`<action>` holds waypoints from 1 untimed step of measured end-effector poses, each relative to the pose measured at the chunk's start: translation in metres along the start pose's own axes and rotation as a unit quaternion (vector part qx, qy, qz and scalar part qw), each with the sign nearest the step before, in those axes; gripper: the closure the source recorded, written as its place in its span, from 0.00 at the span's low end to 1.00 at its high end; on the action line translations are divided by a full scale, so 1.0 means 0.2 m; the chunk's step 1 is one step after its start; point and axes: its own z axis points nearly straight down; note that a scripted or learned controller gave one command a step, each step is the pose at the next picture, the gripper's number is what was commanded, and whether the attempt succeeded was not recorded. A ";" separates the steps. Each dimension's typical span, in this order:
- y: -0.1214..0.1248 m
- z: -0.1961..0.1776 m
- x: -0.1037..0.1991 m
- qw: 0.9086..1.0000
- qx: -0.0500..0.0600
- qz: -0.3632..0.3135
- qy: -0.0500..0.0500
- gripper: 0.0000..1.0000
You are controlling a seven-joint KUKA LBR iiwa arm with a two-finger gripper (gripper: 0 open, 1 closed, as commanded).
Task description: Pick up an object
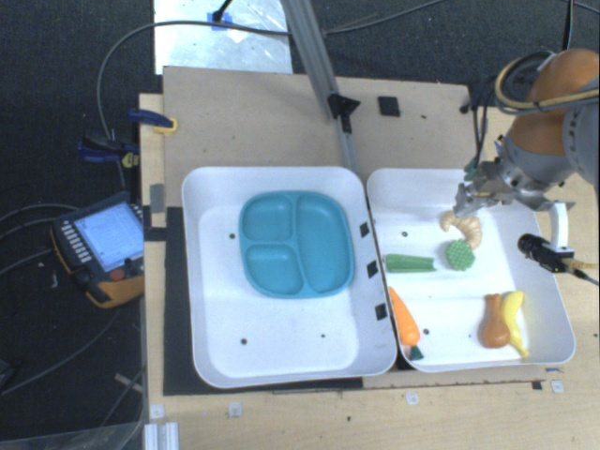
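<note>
Left bin (211,345), centre-left of the frame: holds a blue divided plate (296,243). Right bin (553,340), from its left edge rightward: orange carrot (403,315) low, green bean pod (410,263), green knobbly ball (459,254), tan croissant-shaped piece (466,226), then a brown drumstick (493,322) touching a yellow banana (514,319) at lower right. Gripper (472,201), upper right, sits directly over the croissant-shaped piece; finger state cannot be determined.

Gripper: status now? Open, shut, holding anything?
Gripper: over the right bin, right at the tan croissant-like toy. Finger state cannot be told from this view; no confirmed hold.
</note>
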 end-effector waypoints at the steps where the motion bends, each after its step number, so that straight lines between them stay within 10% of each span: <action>1: 0.00 -0.22 0.00 1.000 -0.001 0.000 0.000 1.00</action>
